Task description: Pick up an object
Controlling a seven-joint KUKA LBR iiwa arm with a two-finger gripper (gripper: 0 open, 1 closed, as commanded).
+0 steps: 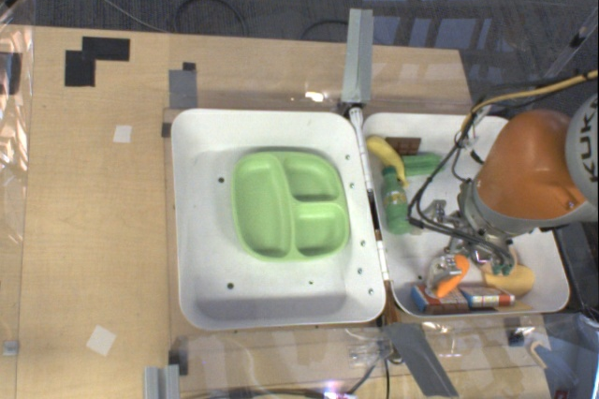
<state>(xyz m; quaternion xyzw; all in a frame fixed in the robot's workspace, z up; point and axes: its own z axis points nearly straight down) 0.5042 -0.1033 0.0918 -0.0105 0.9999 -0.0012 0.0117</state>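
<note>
Gripper (459,264) low in right bin (552,294), over the near clutter, right above an orange item (450,275); can't tell its state. Banana (387,155), green bottle (397,200) far-left. Green tray (285,205) in left bin (201,200).

**Orange-banded arm, cables on show**

The robot's grey arm (582,144) carries a broad, glossy orange band (530,165), rounded like a dome, above a grey metal wrist (487,221). Thin black cables (440,177) loop beside it, and a yellow cable (533,92) runs along the top. Part of dark lettering marks the grey casing.
</note>
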